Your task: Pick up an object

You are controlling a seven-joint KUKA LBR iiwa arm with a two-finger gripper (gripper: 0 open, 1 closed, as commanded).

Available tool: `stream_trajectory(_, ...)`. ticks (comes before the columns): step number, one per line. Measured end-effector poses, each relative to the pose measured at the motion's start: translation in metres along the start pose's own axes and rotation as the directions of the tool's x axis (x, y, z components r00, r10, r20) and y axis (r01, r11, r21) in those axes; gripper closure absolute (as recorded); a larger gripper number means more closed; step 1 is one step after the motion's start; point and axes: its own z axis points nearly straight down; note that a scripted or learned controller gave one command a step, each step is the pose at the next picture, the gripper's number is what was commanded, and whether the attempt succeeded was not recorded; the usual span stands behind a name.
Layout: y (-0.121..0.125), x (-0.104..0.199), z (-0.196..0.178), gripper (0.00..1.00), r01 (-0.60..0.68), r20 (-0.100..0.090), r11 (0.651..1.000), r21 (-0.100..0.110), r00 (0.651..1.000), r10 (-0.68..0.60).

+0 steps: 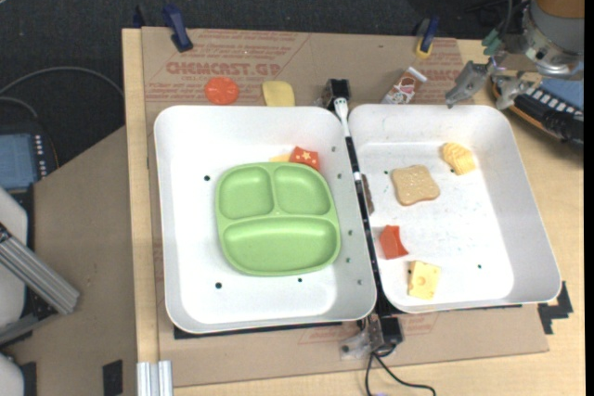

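The likeliest things to pick lie in the right-hand shallow white bin [520, 199]: a tan slice of toy bread [414, 185] near its middle, a ridged yellow toy pastry [458, 157] just beside it toward the far right, a small red block [393, 242] close to the bin's left wall, and a pale yellow wedge of toy cheese with holes [423, 279] near the front edge. All four sit flat and low, so I judge that the main risk is a grasp that closes above them or skids off their tops and comes away with nothing; the red block is near enough to the wall that one finger could strike the rim on the way down. The left white bin [176, 199] holds a green divided plastic plate [277, 218] with a red and yellow toy piece [303, 157] tucked against its far edge, where the plate's rim could block a clean closing. An orange disc [222, 91] and a pale yellow piece [277, 94] rest on the cardboard-covered bench [139, 153] beyond the bins, well apart from the arm. The gripper [481, 79] hangs at the far right corner of the right bin, over its rim or just outside it, with the grey arm [548, 32] slanting in from the upper right. Nothing lies between the fingers, but whether they stand wide or narrow I cannot tell at this angle.
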Motion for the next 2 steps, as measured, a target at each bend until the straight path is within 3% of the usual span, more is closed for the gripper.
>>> stream_trajectory(1, -0.059, 0.024, 0.148, 0.0, -0.001, -0.005, 1.0, 0.017, 1.0, 0.001)
stream_trajectory(2, -0.136, -0.033, 0.158, 0.0, -0.009, 0.0, 1.0, 0.008, 1.0, 0.009)
